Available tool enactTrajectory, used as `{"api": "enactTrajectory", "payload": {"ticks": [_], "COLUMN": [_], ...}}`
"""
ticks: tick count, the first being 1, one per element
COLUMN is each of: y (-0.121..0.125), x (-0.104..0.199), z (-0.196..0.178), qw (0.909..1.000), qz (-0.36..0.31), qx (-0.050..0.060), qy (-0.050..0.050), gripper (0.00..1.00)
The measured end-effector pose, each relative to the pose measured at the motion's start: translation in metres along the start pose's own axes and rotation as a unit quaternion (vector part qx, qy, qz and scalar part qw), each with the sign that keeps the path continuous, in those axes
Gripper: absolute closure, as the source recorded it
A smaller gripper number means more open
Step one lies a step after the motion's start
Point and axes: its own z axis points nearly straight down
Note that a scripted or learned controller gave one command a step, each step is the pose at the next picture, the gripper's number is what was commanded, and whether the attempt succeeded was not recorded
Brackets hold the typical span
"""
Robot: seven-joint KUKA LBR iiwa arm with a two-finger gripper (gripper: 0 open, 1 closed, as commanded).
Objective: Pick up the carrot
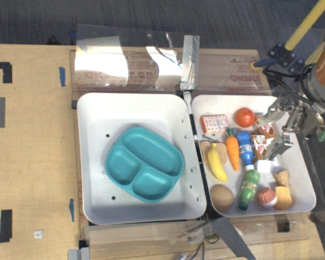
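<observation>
- While the arm is hanging over the right bin (309, 196), the near edge of that bin is crowding up with toy food: a brown potato-like lump (222, 196), a green bottle (248, 187), a pink-and-white piece (267, 196) and a tan block (283, 194) are sitting along the front.
- Just behind them the carrot (233, 151) is lying lengthwise, its orange body pointing toward the front and its green top toward the back, with a banana (216, 163) just beside it on one flank and a blue bottle (246, 149) just beside it on the other.
- Over in the left bin (92, 161) a teal divided plate (144, 163) is resting by itself, well apart from the job.
- Farther back in the right bin a red-and-white box (214, 124) and a tomato (245, 117) are lying beyond the carrot's green end.
- Off at the bin's right side the gripper (280, 130) is hovering with nothing between its fingers; I am judging them parted, though the metalwork is cluttered there.
- To my eye the reach is only beginning: the gripper is needing to travel left across the blue bottle, and the fingers would do best closing across the carrot's narrow width, dropping into the thin gaps on either side.
- Catching the banana or bottle is the risk I am watching for.
</observation>
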Motion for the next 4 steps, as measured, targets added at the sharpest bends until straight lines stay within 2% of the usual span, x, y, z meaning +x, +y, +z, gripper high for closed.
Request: {"api": "enactTrajectory", "payload": {"ticks": [1,2,3,4], "y": [0.032,0.019,0.0,0.001], "x": [-0.034,-0.087,-0.033,-0.036], "z": [0.142,0.225,0.233,0.22], "qw": [0.9995,0.9993,0.9993,0.9993], "qz": [-0.032,-0.036,-0.037,-0.037], "qx": [0.0,-0.001,-0.001,-0.001], "qy": [0.008,-0.007,-0.001,-0.006], "gripper": [0.0,0.0,0.0,1.0]}}
